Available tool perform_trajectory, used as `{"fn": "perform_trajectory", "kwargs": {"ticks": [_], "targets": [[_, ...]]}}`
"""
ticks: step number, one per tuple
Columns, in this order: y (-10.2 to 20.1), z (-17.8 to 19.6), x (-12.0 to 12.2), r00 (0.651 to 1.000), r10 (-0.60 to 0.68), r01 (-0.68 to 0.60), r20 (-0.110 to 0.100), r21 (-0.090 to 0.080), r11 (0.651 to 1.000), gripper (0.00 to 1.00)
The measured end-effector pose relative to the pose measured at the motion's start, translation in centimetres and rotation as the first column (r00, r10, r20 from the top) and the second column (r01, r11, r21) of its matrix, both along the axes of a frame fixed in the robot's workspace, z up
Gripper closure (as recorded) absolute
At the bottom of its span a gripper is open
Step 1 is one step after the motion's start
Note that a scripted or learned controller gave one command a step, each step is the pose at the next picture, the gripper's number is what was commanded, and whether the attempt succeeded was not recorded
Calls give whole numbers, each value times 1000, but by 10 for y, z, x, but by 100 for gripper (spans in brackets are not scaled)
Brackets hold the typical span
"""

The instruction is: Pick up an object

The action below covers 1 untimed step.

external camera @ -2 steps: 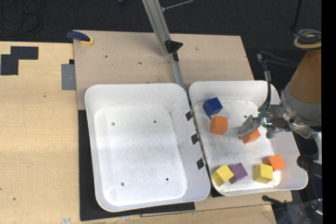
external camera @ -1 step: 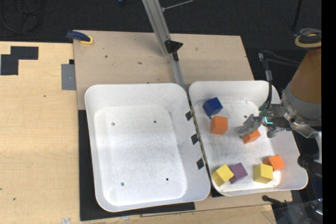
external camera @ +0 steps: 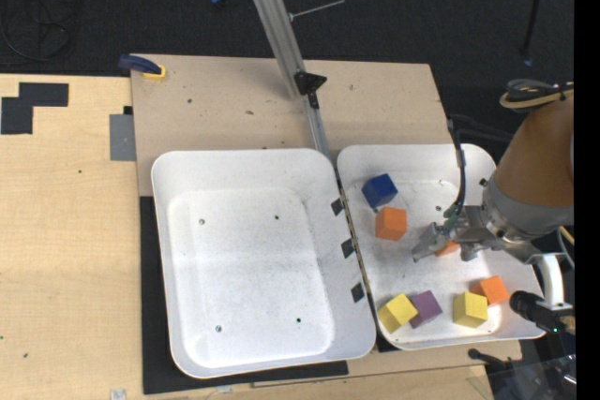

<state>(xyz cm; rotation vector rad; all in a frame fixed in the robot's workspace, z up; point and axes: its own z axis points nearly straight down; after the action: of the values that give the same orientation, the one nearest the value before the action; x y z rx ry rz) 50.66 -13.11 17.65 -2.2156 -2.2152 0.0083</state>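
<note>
Left bin (external camera: 187,201), nearest cam & bare white. Right bin (external camera: 422,166) has the blocks: blue (external camera: 380,190), orange (external camera: 391,223), yellow (external camera: 397,310), purple (external camera: 426,305), 2nd yellow (external camera: 470,309), 2nd orange (external camera: 494,289). My claw (external camera: 441,244) sits low mid-bin w/ small orange bit at tips; can't tell grip, so nothing lifted yet imo. Counter (external camera: 234,103) tan board, dark floor behind

Two white bins sit on the bench: the left bin (external camera: 248,262) and the right bin (external camera: 412,173). Six whole cubes lie in the right one: one blue cube (external camera: 379,190), two orange cubes (external camera: 391,223) (external camera: 494,290), two yellow cubes (external camera: 398,310) (external camera: 471,309) and one purple cube (external camera: 426,305). One more small orange piece (external camera: 448,248) shows near the bin's right edge (partly hidden, so its kind is unclear).
</note>
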Motion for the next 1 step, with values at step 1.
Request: {"fn": "perform_trajectory", "kwargs": {"ticks": [1], "targets": [[8, -47, -5, 1000, 1, -1, 0, 1, 1000, 0]]}}
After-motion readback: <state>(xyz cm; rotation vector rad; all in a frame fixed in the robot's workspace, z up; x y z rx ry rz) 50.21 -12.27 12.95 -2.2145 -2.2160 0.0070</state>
